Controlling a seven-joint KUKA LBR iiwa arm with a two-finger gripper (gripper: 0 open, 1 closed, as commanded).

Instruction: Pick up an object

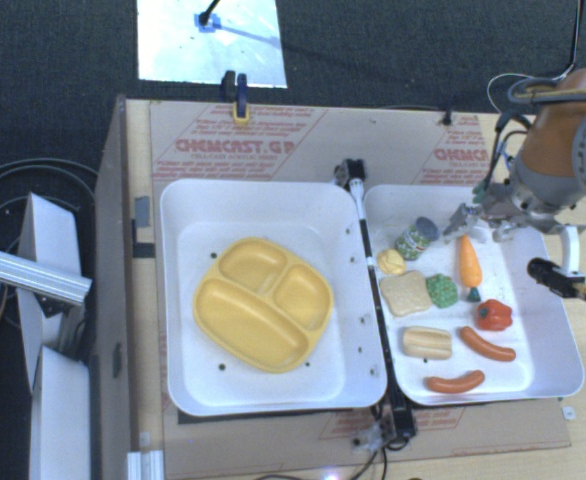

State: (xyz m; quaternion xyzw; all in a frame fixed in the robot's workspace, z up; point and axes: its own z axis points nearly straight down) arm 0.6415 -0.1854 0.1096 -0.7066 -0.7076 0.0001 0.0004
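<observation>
The right bin holds several toy foods. An orange carrot lies near its far side, next to a green broccoli piece and a bread slice. A small jar and a yellow lemon-like piece sit by the left wall. Nearer the front are a red pepper, a bun and two sausages. My gripper hangs low at the bin's far side, just above the carrot's top end and right of the jar.
The left bin contains a yellow divided tray. A black fitting on a cable juts over the right bin's right side. The arm's grey and orange body stands over the bin's far right corner.
</observation>
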